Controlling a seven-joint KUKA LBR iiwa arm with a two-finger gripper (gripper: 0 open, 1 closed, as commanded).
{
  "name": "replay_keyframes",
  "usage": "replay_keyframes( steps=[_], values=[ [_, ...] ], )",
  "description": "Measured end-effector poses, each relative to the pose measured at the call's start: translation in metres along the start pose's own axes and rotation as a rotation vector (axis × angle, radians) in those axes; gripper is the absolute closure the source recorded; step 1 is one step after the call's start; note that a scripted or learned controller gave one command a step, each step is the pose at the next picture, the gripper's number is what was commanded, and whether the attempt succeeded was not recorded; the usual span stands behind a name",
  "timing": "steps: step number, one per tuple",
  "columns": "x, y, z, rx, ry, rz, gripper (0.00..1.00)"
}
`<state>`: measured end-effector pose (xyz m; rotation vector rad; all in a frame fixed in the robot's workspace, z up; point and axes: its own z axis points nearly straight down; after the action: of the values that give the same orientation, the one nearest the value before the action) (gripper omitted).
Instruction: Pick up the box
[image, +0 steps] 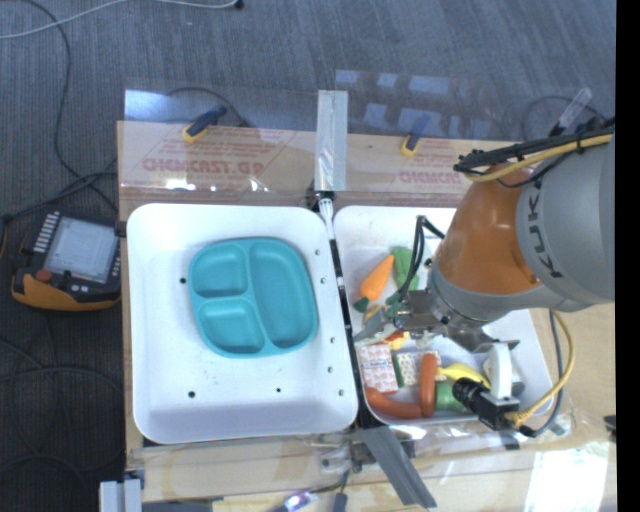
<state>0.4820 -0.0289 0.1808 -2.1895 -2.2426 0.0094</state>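
Note:
The box (377, 367) is a small white carton with red print. It lies flat near the front left corner of the right bin (532, 345). My gripper (401, 322) hangs low over that bin, just behind the box and slightly to its right, with the grey and orange wrist above it. The box lies below the gripper's tip among the toy food.
Around the box lie an orange carrot (378, 277), a green item (403, 262), a red sausage (428, 381), an orange piece (392, 406) and a yellow banana (462, 375). The left bin (160, 400) holds a teal divided plate (252, 296). A handheld pendant (66, 260) sits at the far left.

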Motion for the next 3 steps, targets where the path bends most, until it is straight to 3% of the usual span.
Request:
replay_keyframes(
  steps=[1, 2, 3],
  values=[
    [-0.035, 0.127, -0.001, -0.002, -0.001, -0.153, 0.00],
    [-0.034, 0.127, -0.007, 0.004, -0.002, -0.155, 1.00],
    [-0.030, 0.067, -0.029, -0.002, -0.003, -0.256, 1.00]
  ],
)
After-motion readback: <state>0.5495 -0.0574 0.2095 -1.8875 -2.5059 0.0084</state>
